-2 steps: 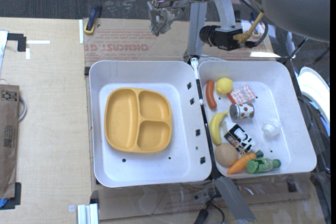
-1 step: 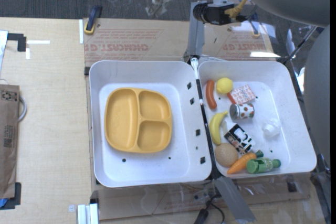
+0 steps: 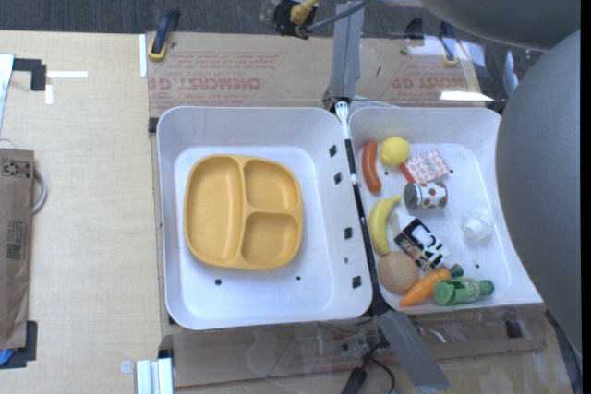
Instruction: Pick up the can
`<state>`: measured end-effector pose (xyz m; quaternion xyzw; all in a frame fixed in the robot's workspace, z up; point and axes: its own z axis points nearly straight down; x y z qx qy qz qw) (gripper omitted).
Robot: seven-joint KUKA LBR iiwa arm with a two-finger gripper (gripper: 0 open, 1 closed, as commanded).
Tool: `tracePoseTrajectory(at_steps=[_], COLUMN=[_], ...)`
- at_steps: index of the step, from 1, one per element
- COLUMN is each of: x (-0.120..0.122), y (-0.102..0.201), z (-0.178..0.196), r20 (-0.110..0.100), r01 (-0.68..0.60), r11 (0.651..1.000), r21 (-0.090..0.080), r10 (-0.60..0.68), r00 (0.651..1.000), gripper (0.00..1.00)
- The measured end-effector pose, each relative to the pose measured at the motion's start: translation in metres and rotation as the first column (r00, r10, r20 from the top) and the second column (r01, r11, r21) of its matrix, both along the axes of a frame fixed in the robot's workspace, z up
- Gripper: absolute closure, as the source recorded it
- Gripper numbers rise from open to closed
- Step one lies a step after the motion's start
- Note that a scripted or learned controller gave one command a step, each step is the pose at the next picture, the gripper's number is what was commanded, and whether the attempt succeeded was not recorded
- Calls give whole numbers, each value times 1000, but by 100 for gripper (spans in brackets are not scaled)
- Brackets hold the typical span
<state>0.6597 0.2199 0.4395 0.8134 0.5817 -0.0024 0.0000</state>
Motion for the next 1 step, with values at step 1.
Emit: tracePoseTrajectory(at_steps=[1], x=[0], y=[8], z=[0], r20=[1], r01=[328], r11=[945], r21=[0], r10=[-328], r00=[945], gripper=[100])
